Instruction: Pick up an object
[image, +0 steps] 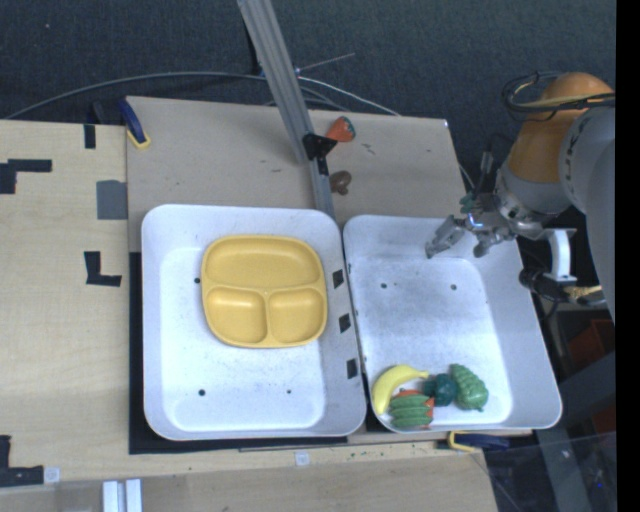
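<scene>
Toys huddle at the 6 o'clock wall of the right bin (520, 340): a banana (392, 382), a green-and-red piece (410, 410), a dark teal lump (441, 388) hard to name, and a knobbly green one (468, 387). Pincer (458, 240) hangs at that bin's 12 o'clock rim, fingers spread wide, holding nothing. A yellow divided plate (265, 290) lies in the left bin (170, 330).

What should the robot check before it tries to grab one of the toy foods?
1. Hand over the right bin: ok, at its far edge.
2. Hand open: ok, fingers spread with nothing between them.
3. Hand above the toys: not ok; banana, carrot and green veggie lie in the near corner.
4. Toys apart enough to grab one: not ok, they are bunched together.
5. Yellow plate out of the way: ok, in the left bin.
</scene>
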